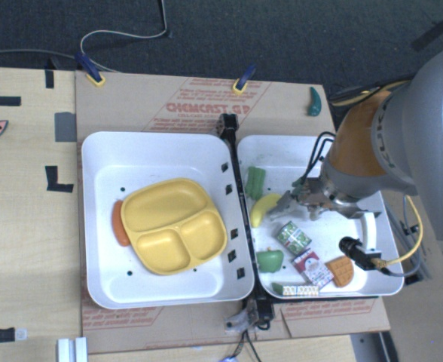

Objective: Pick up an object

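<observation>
You are at the reach-in step: the hand point(288, 206), its grip state impossible to tell, sits low in the right bin point(391, 236) touching the yellow banana point(261, 209) at its nine o'clock, so next it needs a confirmed grasp before lifting.

Wooden bench point(25, 225) carries a cardboard sheet point(199, 104). Two white bins point(101, 202) sit on it, left of the fingers. Teal clip point(314, 101) above them.

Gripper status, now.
Gripper: low in the right bin, beside the yellow banana-shaped item; open or closed cannot be told, and nothing is visibly held.
</observation>
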### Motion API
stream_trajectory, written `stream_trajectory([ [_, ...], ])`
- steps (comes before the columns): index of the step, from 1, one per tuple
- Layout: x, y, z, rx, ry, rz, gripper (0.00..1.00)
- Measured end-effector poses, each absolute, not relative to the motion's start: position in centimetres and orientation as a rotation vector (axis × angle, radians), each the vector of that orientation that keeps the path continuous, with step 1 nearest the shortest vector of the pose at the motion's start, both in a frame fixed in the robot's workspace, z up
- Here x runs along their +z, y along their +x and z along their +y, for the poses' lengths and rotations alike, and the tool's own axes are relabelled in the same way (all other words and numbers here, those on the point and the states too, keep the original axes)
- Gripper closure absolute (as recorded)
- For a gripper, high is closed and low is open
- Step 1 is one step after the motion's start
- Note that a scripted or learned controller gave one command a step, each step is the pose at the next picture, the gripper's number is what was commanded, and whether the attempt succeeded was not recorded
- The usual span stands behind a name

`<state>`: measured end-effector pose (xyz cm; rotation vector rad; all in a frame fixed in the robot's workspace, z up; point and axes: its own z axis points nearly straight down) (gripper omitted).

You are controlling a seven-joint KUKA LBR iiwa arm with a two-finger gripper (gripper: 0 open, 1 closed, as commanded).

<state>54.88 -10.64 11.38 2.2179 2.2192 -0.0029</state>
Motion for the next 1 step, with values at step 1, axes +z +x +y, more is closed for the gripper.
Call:
stream_trajectory([
  [1,8.83,56.85,-10.21,-0.002,2.218,2.208,0.00],
])
